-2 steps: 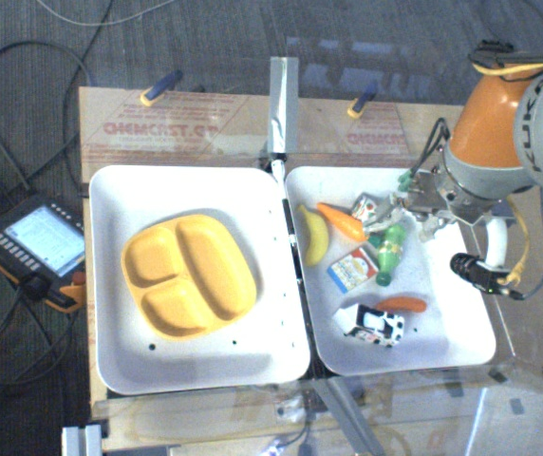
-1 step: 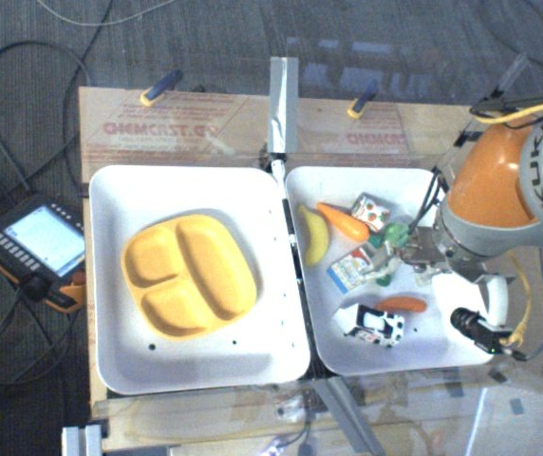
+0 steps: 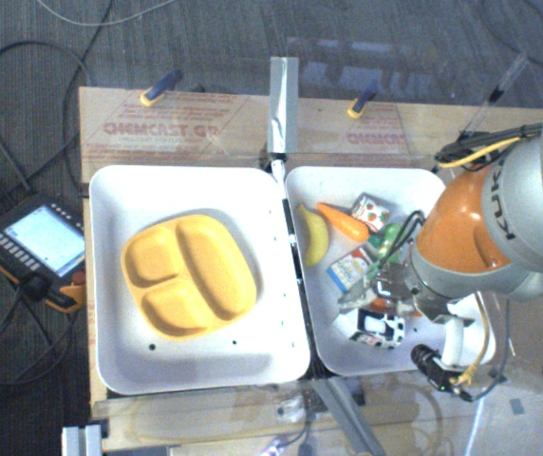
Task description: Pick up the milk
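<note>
Camera view: my gripper (image 3: pixel 378 291) hangs lower right, above the milk (image 3: pixel 379 328); finger state unclear.

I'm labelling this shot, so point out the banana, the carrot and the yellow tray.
banana (image 3: pixel 315 237), camera view, middle of its curve
carrot (image 3: pixel 344 222), camera view, mid-length of its body
yellow tray (image 3: pixel 189 275), camera view, central divider

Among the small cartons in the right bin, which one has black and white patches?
The carton lying low in the right bin, just below the gripper. It has cow-like black and white patches; the other two cartons, higher up, show red and blue print.
</note>
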Controlling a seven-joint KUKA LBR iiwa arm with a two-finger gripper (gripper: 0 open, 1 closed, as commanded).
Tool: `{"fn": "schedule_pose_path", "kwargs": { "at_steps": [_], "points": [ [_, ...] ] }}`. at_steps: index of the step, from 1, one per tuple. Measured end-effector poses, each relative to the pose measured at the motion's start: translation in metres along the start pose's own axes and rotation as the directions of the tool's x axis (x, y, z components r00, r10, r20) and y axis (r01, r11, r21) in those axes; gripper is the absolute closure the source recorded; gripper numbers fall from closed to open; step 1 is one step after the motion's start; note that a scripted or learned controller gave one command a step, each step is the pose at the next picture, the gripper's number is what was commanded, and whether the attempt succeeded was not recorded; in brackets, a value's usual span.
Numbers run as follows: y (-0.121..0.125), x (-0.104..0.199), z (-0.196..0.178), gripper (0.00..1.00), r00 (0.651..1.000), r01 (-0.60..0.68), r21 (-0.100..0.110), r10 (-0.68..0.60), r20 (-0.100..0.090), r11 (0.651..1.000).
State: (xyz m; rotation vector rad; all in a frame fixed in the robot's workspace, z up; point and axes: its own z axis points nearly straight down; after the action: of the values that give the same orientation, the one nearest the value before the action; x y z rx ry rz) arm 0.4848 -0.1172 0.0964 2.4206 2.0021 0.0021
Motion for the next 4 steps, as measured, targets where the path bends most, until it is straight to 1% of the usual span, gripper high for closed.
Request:
{"fn": "schedule_pose_path", "kwargs": {
  "at_steps": [1, 2, 3, 4],
  "points": [
    [0.000, -0.003, -0.012, 0.00, 0.975, 0.221, 0.003, -0.221, 0.000, 0.975],
    [-0.002, 0.015, 0.006, 0.00, 0.961, 0.276, -0.006, -0.276, 0.008, 0.961],
    [-0.001, 0.018, -0.003, 1.00, 0.961, 0.277, -0.010, -0.277, 0.004, 0.961],
    [-0.001, 0.018, -0.003, 0.00, 0.961, 0.277, -0.010, -0.277, 0.004, 0.961]
  ]
}}
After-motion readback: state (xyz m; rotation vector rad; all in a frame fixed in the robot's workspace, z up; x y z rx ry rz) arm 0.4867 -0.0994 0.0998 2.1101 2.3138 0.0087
